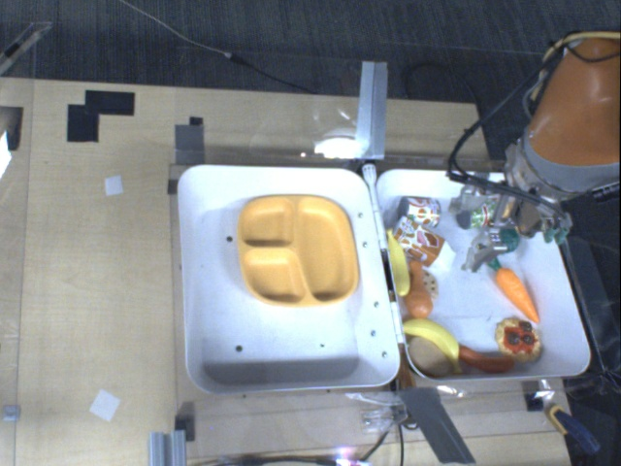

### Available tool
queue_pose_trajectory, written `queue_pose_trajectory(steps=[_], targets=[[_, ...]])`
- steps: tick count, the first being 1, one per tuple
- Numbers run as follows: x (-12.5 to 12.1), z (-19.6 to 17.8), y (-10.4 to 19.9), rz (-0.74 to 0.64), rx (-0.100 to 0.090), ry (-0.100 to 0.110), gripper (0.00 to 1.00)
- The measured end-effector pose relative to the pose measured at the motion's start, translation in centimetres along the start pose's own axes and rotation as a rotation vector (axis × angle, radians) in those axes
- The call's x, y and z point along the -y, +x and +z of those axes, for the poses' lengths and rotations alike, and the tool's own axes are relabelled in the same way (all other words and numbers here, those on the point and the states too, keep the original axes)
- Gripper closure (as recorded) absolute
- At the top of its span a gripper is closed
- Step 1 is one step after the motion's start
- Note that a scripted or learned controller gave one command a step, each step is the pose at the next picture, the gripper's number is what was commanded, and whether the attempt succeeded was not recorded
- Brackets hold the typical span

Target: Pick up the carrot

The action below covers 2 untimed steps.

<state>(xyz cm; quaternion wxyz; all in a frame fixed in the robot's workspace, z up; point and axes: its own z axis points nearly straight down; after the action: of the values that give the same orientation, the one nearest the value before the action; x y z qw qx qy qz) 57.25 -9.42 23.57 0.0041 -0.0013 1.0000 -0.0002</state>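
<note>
The carrot (518, 294) is orange with a green leafy top and lies in the right bin (563, 304) near its right wall, tip pointing toward the front right. My gripper (493, 239) hangs over the bin just behind and to the left of the carrot, right at its leafy end. The carrot's orange body lies on the bin floor, apart from the gripper. The grey arm with its orange band reaches in from the upper right.
The right bin also holds a patterned snack packet (419, 229), a brown oval item (419, 297), a banana (433, 338), a round red-topped tart (517, 338) and a reddish sausage shape (485, 360). A yellow compartment plate (296, 249) lies in the left bin (209, 289).
</note>
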Motion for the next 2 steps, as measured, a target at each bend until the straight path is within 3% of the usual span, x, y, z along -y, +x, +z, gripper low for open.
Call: queue_pose_trajectory(steps=[1,2], targets=[[5.8,8.3,1.2,-0.134,-0.004,0.000,0.00],[9.9,14.6,3.9,-0.060,0.006,0.002,0.00]])
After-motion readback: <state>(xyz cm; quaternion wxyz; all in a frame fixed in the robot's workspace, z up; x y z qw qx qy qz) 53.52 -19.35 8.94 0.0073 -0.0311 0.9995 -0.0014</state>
